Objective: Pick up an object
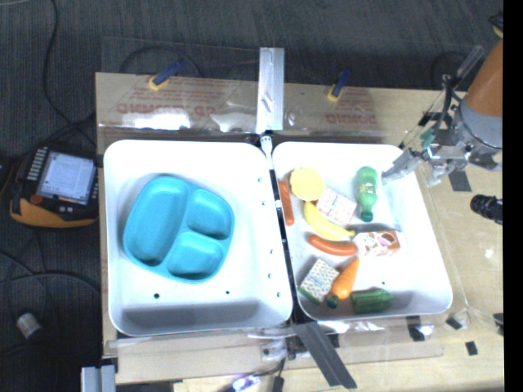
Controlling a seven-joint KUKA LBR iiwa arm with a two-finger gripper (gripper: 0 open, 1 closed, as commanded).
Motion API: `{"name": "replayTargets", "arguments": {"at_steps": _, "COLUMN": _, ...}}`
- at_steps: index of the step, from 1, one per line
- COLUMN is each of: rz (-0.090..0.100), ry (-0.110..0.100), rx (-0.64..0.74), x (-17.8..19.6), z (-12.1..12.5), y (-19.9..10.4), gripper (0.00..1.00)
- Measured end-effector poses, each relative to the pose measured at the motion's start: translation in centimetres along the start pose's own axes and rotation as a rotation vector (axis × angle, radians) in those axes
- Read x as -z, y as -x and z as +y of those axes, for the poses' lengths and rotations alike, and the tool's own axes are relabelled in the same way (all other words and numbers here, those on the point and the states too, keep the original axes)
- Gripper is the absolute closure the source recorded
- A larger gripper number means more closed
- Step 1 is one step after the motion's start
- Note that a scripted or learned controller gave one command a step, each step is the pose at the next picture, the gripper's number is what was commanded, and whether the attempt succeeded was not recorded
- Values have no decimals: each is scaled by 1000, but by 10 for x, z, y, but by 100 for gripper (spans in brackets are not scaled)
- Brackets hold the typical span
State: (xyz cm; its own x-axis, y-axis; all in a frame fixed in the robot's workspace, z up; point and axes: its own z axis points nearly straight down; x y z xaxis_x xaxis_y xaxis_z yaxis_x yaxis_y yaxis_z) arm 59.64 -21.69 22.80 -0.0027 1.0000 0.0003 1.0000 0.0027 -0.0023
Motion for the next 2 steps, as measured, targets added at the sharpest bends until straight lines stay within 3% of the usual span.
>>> {"name": "replayTargets", "arguments": {"at_steps": 1, "rz": 4, "ry": 8, "rx": 125, "x": -126, "z": 42, "y": -2, "gripper": 0}}
{"name": "replayTargets", "arguments": {"at_steps": 2, "rz": -2, "ry": 1, "rx": 23, "x": -67, "z": 24, "y": 6, "gripper": 0}}
